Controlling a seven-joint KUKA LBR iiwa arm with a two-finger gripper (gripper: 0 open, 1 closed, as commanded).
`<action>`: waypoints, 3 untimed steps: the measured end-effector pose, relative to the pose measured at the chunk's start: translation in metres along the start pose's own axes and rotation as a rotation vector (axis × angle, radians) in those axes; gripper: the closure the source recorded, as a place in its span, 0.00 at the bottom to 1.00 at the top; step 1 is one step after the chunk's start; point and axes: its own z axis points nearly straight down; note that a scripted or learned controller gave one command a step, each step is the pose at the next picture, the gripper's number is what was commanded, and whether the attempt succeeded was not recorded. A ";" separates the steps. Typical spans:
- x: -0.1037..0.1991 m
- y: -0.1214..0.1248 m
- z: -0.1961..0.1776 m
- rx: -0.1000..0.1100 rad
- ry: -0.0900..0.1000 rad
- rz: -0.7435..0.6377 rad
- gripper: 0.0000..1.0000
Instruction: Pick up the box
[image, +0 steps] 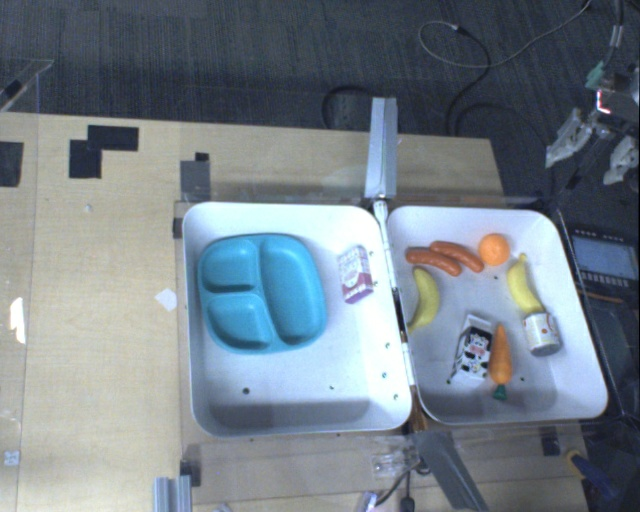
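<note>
1. The box (355, 273), a small pink-and-white carton, lay in the left bin (300, 415) near its right wall, just beside the blue divided plate (262, 291) but apart from it.
2. What appeared to be the gripper (593, 128) hung at the upper right, beyond the right bin (560, 400) and well apart from the carton. Whether it was released or clenched could not be told.
3. The pick looked not yet begun. A sound approach would likely bring the gripper across the right bin and straight down over the carton.
4. The closing line would best run across the carton's narrow width, keeping clear of the plate's rim on one side and the bin wall on the other.
5. A light carton lying flat may skid or tip, so a centred, low grasp seemed wise.
6. A black-and-white packet (475, 350) in the right bin, touching the carrot (500, 362), might also be a box; its shape was too small to settle.
7. The carton's print was blurred, and its height was hard to judge.
</note>
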 end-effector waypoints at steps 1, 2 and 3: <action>0.035 -0.013 0.175 0.005 0.001 -0.046 0.00; 0.107 -0.036 0.242 0.004 0.002 -0.009 0.00; 0.098 -0.035 0.257 0.026 0.006 0.280 0.00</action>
